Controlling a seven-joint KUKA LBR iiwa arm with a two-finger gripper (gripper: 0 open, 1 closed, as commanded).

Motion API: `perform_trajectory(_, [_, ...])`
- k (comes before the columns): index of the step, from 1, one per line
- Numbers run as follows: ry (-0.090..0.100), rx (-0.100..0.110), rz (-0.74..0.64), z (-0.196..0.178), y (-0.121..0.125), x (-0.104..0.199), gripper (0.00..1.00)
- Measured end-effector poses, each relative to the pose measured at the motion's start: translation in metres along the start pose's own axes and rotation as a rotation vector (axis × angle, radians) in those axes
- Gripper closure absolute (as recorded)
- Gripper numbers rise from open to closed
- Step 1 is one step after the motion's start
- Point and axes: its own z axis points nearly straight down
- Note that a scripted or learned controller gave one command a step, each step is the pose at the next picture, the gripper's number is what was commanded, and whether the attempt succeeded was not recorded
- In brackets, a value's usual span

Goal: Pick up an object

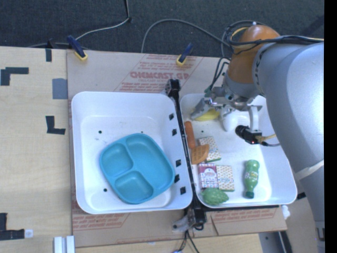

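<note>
My gripper [211,108] hangs low over the far left corner of the right bin [279,162]. A yellow banana-like piece [209,116] lies right under it, partly hidden by the gripper; whether they touch I cannot tell. Nearer the camera in that bin lie an orange carrot [188,133], a brown bread piece [199,153], a patterned packet [211,147], a red box [208,175], a pale box [226,177], a green bottle [251,178] and a green leafy vegetable [215,196].
The left bin [89,120] holds a blue divided plate [137,167]. A black divider with clips [178,141] runs between the two bins. The grey arm with its orange band [253,51] covers the right side of the view.
</note>
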Motion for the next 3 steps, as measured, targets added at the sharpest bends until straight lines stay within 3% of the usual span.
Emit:
perform_trajectory(1, [0.0, 0.0, 0.001, 0.003, 0.0, 0.003, 0.0])
perform_trajectory(2, [0.0, -0.004, 0.001, 0.014, -0.065, -0.004, 0.0])
perform_trajectory(3, [-0.004, -0.007, 0.001, 0.015, -0.006, 0.0, 0.0])
